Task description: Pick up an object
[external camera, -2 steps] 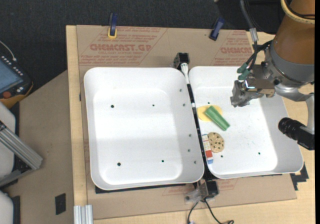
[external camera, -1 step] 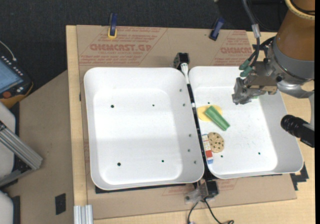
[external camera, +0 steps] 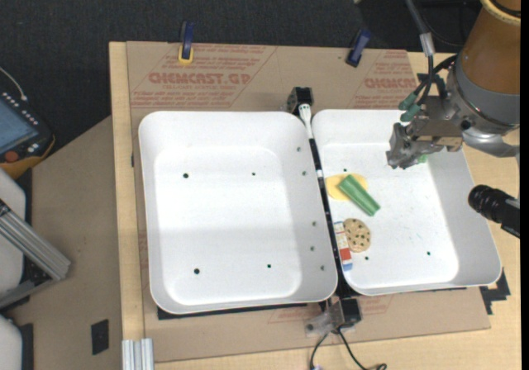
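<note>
Camera view looks down on two white bins on a cardboard-covered bench, and the gripper [external camera: 407,154] hangs over the far part of the right bin [external camera: 438,265]. Whether anything sits between its fingers, or how they stand, I cannot tell; the wrist body hides them from above.

The candidate objects lie in a tight cluster at the left side of the right bin, near the divider between the bins. A green wedge-shaped block [external camera: 359,194] lies tilted across a yellow piece [external camera: 335,187], overlapping it. Just nearer sits a round cookie-like disc [external camera: 357,234] with dark spots, and touching its left edge is a small red, white and blue item [external camera: 345,251] pressed against the bin wall. The left bin [external camera: 165,277] carries only its four dark dots.

The main risk, as I judge it, is the crowding. A descent on the green block may catch the yellow piece under it, so the fingers close on two things or on a sloped face and slip off. The disc is flat and low, so the fingers may scrape the bin floor and close over it without gripping. The item by the wall leaves no room for a finger on that side. The gripper is also well apart from the cluster, so a small aiming error could land it on bare plastic.
</note>
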